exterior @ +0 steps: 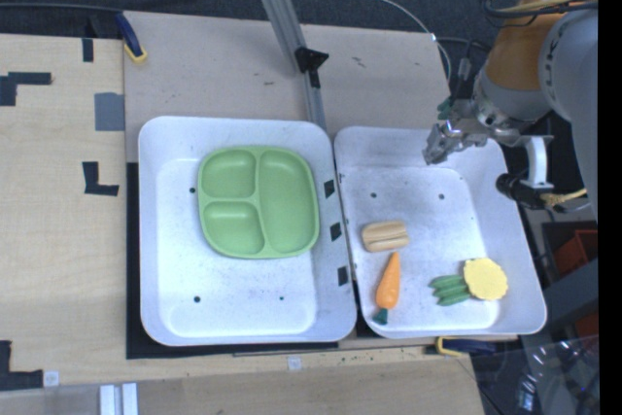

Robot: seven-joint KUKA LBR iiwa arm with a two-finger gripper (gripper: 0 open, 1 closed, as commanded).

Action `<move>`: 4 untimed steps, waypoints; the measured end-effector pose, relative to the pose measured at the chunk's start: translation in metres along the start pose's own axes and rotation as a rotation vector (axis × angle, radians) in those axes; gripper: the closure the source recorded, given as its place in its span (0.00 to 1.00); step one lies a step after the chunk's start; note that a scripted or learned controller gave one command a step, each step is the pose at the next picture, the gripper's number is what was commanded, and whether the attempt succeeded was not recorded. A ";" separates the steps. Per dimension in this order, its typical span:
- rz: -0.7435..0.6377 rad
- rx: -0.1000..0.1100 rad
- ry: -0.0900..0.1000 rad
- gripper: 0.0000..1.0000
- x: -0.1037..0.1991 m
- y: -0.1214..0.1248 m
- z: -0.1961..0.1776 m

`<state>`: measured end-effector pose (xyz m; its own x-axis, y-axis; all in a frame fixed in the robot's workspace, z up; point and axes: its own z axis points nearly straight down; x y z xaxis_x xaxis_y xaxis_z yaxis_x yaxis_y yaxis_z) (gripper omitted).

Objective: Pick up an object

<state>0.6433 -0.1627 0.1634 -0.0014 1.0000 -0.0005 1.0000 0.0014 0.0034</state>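
The right bin (418, 151) holds a tan bread roll (384, 234), an orange carrot (389, 280), a green pea pod (448, 288) and a yellow round toy (485, 278). My gripper (437, 149) hangs over the bin's far edge, up and to the right of the roll and well apart from every object. Nothing shows between its tips. A green divided plate (259, 201) lies in the left bin (165, 238).
A slanted metal pole (282, 10) stands behind the bins, its foot at the gap between them. A thin cable (389, 7) arcs across the bench toward the arm. The arm's grey body and orange band (530, 24) occupy the far right.
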 end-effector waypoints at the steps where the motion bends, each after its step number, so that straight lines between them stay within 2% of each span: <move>1: 0.000 -0.002 0.000 1.00 0.004 0.000 -0.064; 2: 0.000 0.002 0.001 1.00 0.004 0.001 -0.084; 4: -0.005 0.005 0.002 1.00 0.108 0.011 -0.085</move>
<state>0.6539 -0.0550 0.2483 -0.0064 1.0000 0.0014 1.0000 0.0064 -0.0014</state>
